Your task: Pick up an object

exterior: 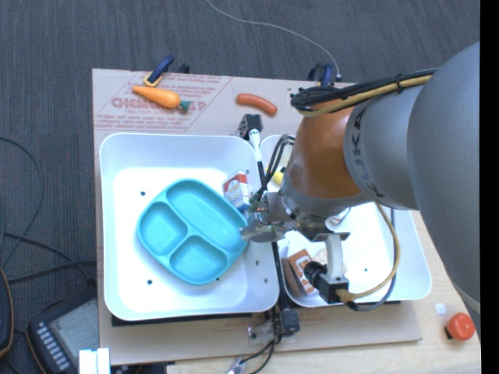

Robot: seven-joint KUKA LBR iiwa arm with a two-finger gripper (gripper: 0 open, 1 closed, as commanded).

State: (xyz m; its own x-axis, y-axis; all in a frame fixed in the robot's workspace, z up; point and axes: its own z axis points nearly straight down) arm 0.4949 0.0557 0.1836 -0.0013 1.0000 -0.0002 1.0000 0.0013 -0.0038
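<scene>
Hovering at the divide between the two shallow white bins, hand (257, 226) sits low by the right rim of the light blue three-compartment plastic tray (193, 231); whether it touches or grips the tray cannot be told, nor how far it is open. Tray lies in left bin (109, 209), a small red-and-white packet (236, 187) just beside it. Right bin (413, 275) holds a brown packet (300, 269). Bench (117, 107) bears an orange toy carrot (158, 97) and a red sausage-shaped toy (256, 104).

A blue three-compartment plastic plate (193, 231) lies in the left shallow white bin (117, 209); an orange toy carrot (158, 97) lies on the bench (117, 115) at upper left.
</scene>
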